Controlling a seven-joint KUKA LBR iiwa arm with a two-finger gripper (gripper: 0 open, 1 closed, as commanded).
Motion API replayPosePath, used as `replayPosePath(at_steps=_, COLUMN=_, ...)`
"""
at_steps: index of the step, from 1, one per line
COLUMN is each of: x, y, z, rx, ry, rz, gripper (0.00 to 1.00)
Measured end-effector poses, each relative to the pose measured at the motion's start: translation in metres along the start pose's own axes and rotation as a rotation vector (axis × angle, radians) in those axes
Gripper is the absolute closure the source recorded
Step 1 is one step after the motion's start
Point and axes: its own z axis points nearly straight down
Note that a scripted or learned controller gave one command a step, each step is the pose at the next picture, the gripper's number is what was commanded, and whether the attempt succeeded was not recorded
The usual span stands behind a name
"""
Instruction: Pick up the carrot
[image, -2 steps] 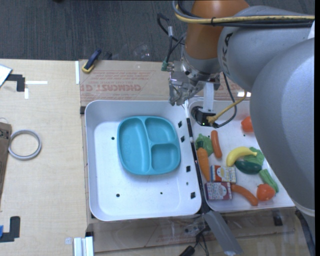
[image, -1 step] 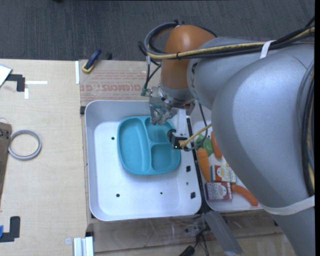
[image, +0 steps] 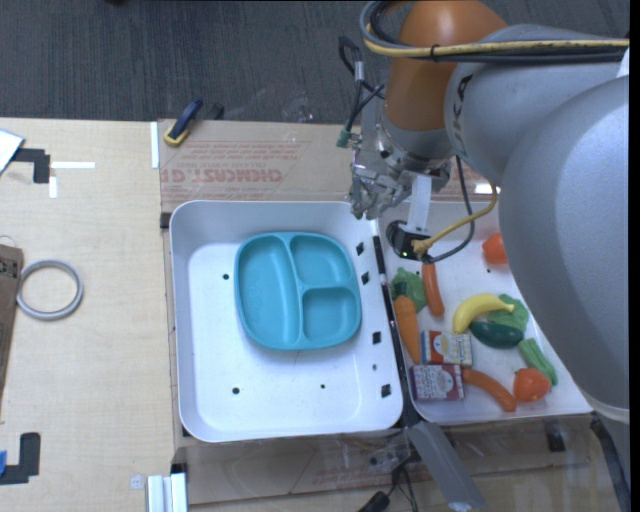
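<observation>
The carrot (image: 407, 328) is orange with a green leafy top and lies along the left edge of the right bin (image: 570, 400), pointing toward the front. My gripper (image: 368, 203) hangs over the far end of the wall between the two bins. It is well behind the carrot and apart from it. Nothing shows in the gripper. A second slim orange piece (image: 432, 289) lies just right of the carrot's top.
A blue divided plate (image: 298, 290) lies in the left bin (image: 200, 400). The right bin holds a banana (image: 478, 308), a dark green vegetable (image: 497, 331), a tomato (image: 494, 249), a red pepper (image: 531, 383), an orange sausage-like piece (image: 490, 389) and small boxes (image: 438, 381). A tape roll (image: 47, 289) rests at left.
</observation>
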Motion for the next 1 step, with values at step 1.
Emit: replayPosePath(at_steps=1, x=0.0384, y=-0.0113, z=0.0631, rx=0.003, ry=0.0, rz=0.089, gripper=1.0)
